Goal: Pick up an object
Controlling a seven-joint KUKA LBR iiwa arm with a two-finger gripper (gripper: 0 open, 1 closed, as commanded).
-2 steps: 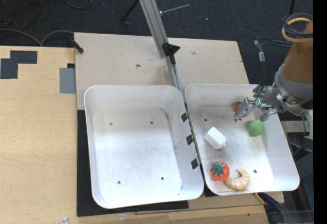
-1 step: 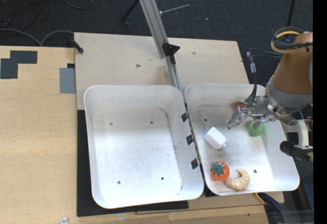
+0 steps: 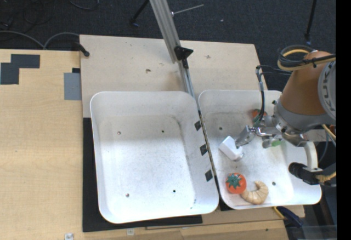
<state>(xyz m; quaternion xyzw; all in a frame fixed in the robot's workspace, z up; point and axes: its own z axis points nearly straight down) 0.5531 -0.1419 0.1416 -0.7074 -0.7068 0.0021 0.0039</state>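
In the right bin [image 3: 230, 94] a small white block [image 3: 231, 149] lies near the middle. My gripper [image 3: 243, 138] reaches in from the right and its tip sits right at the block's upper right edge. A red tomato toy [image 3: 236, 183] and a tan croissant toy [image 3: 255, 193] lie side by side near the bin's front edge. A small red and green thing [image 3: 255, 115] peeks out behind the arm, mostly hidden by it.
The left bin [image 3: 94, 103] adjoins the right one along a shared rim with black clips [image 3: 203, 149]. A slanted metal rail [image 3: 163, 17] rises behind the bins. The arm's grey and orange body [image 3: 303, 96] overhangs the right bin's right side.
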